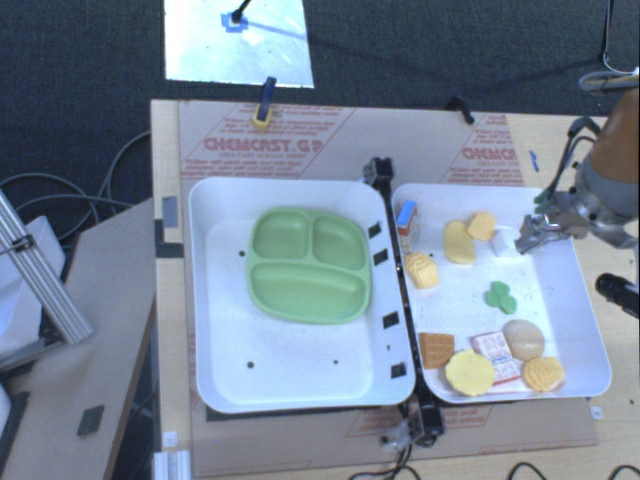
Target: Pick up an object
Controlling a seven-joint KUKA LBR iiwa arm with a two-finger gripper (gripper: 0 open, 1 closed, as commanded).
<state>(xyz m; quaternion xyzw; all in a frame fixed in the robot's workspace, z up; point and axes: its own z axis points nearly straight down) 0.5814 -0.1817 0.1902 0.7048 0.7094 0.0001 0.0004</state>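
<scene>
The right bin (590, 353) holds several toy foods: a pale yellow piece (459, 242), a small yellow piece (481, 226), a corn cob (421, 270), a green broccoli-like piece (501, 295), a beige egg shape (523, 339), a round yellow disc (469, 372), a waffle (543, 373), an orange cracker (436, 349) and a red-and-white packet (494, 350). A blue-and-red block (405, 215) lies at the bin's far left corner. My gripper (528, 240) hangs over the bin's right part, just right of the small yellow piece, with nothing visible between its fingers.
The left bin (215, 268) carries a green divided plate (305, 266). A black divider with clips (390, 268) runs between the bins. The arm's grey body (610, 183) comes in over the right edge. A yellow-and-blue clamp (264, 103) sits at the board's far edge.
</scene>
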